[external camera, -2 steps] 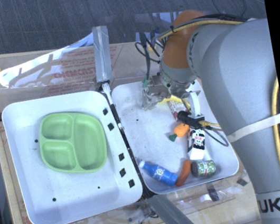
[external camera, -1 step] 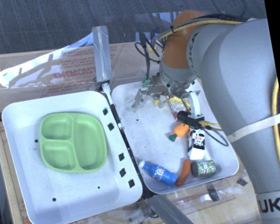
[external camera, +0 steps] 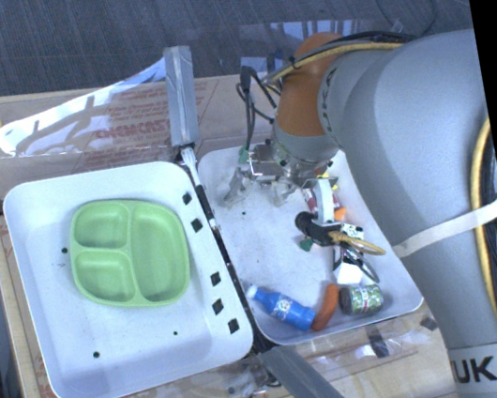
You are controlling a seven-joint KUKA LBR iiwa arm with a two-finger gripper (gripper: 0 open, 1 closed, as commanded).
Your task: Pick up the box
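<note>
Camera view: the landmark for every place below is the blue bottle [external camera: 282,306], which lies at the near edge of the right bin [external camera: 254,240].
Left bin [external camera: 60,369]: left of the blue bottle, across the divider between the two bins.
Green plate [external camera: 129,250]: a three-part dish, up and well to the left of the blue bottle, lying flat in the left bin.
Gripper [external camera: 262,179]: well above the blue bottle, low over the far end of the right bin; how wide it stands, I cannot tell, and nothing can be seen in its grasp.
Box [external camera: 324,197]: my best guess is the small white piece with red print, up and right of the blue bottle, just beside the gripper at the top of a heap of small items; it is too small to be sure.
Orange piece [external camera: 325,308]: just right of the blue bottle, touching it or nearly so.
Green can [external camera: 361,298]: right of the blue bottle, beyond the orange piece.
Arm [external camera: 414,164]: far right of the blue bottle, reaching in over the bin's right side.
Progress: the box appears to lie in the bin, so the pick is judged not yet done; closing on it and lifting it are left.
</note>
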